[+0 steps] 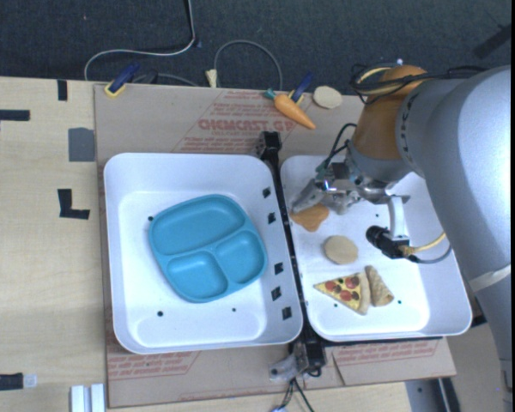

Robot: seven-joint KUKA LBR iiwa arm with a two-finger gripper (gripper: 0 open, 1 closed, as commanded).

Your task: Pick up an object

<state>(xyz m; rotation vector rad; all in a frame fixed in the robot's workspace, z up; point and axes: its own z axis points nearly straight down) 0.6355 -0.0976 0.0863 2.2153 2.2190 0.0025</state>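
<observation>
White right bin (446, 312): gripper (313, 200) low at its 10 o'clock corner, right over a tan bread piece (310, 219) (can't tell if it's gripped, or the finger state). Round bun (341, 249) mid-bin, pizza slice (349, 292) at 6. Blue tray (208, 246) in left bin (124, 230).

Arm (472, 161) cut off at right edge; wrist hides right bin (446, 316) back corner.
</observation>
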